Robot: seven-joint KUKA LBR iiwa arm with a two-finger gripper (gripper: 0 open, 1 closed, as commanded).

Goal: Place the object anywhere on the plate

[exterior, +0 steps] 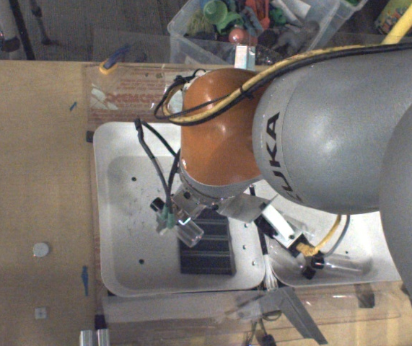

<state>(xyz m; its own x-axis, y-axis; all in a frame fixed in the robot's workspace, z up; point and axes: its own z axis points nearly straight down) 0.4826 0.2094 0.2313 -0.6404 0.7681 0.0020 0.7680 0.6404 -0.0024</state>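
Grey arm (pixel 335 114) with an orange band (pixel 216 132) reaches in from the right and covers much of the left bin (pixel 115 215). Its jaws (pixel 180 225) sit low over this bin, just above a dark ribbed block (pixel 207 254) lying on the bin floor near the front wall. Whether the jaws are apart or together cannot be told. The right bin (pixel 357 265) adjoins it on the wooden bench (pixel 29 193). A clear box of toys (pixel 263 13) stands behind.
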